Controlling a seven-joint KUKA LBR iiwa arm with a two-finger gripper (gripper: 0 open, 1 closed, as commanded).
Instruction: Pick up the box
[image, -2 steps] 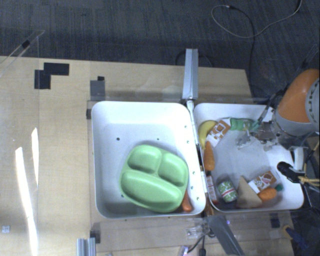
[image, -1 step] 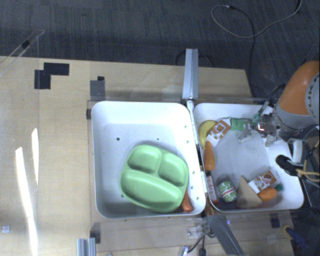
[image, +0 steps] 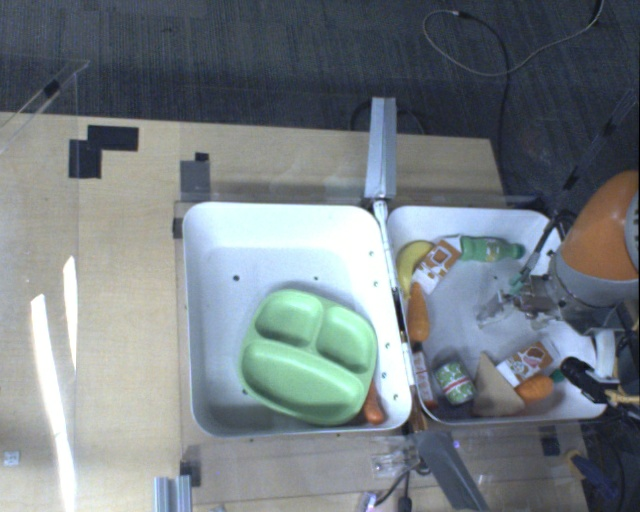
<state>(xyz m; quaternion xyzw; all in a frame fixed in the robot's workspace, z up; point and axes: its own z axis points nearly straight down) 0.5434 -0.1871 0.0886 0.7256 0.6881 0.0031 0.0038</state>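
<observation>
Two small orange-and-white boxes lie in the right bin (image: 470, 215). One box (image: 437, 263) rests at the back left between a banana (image: 410, 262) and a green bottle (image: 490, 248). The other box (image: 528, 361) lies near the front right, beside a brown wedge (image: 495, 386). My gripper (image: 508, 302) hangs over the bare middle of the right bin, between the two boxes and touching neither. The arm's orange band (image: 603, 238) sits at the right edge.
The right bin also holds an orange carrot-like piece (image: 418, 318), a green-labelled can (image: 453, 381) and a small orange item (image: 538, 390). A green divided plate (image: 308, 355) fills much of the left bin (image: 215, 300), with an orange piece (image: 373, 408) at its front corner.
</observation>
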